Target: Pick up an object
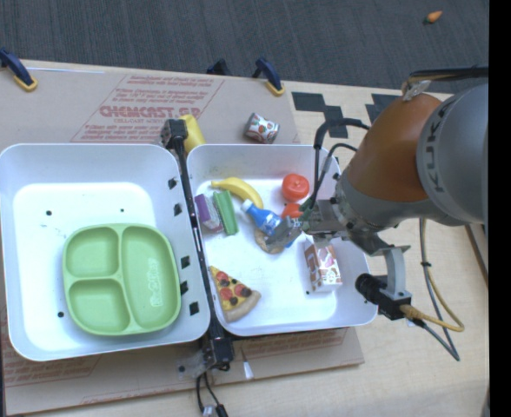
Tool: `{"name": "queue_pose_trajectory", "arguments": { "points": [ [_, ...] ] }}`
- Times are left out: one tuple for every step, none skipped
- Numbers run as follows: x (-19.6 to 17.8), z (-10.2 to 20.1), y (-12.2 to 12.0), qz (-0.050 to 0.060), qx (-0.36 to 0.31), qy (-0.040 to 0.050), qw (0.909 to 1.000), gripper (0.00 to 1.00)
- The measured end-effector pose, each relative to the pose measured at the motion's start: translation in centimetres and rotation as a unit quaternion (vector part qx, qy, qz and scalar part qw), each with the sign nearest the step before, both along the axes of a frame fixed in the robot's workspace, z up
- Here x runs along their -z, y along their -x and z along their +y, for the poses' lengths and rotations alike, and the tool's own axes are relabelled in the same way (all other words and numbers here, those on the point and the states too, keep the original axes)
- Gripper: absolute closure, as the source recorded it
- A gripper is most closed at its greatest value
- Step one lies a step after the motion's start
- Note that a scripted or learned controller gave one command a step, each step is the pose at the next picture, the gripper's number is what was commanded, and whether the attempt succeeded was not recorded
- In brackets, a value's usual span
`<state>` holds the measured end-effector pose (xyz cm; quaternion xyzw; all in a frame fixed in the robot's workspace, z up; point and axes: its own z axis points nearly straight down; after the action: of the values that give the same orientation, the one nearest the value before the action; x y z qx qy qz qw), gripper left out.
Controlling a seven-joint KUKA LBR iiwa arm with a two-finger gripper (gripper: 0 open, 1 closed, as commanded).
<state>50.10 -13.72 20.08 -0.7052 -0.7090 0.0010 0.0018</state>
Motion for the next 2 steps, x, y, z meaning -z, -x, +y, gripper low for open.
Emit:
{"name": "queue_pose_trajectory", "arguments": {
  "points": [
    [11.0,2.3,-2.6,0.001,-0.001,0.0001,1.0000,0.00],
    [10.0,2.3,-2.6,0.001,-0.004,0.0009,1.0000,1.00]
  ]
}}
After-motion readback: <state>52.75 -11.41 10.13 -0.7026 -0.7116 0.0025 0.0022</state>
